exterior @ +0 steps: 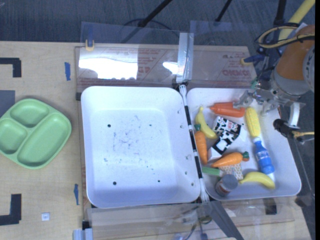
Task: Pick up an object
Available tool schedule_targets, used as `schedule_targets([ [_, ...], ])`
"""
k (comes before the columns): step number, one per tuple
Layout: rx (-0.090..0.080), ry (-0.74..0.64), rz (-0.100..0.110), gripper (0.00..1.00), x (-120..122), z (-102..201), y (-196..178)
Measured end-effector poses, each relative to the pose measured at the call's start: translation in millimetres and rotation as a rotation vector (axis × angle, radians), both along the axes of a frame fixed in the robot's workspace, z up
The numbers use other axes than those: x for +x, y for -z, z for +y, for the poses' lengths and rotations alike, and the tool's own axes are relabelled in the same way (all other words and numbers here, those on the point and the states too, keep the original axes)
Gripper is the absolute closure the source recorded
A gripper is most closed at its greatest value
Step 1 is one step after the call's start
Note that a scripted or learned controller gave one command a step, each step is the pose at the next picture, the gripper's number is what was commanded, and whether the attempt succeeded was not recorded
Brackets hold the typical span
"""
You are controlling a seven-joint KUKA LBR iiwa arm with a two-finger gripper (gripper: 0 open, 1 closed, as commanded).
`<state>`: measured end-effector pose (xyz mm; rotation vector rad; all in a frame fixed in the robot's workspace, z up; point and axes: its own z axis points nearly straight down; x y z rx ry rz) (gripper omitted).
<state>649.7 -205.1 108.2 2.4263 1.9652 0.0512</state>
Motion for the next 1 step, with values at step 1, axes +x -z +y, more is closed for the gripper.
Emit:
schedule_targets([
  [1, -0.007, -0.072, -0.008, 0.0, -14.7, -1.1, -0.1],
])
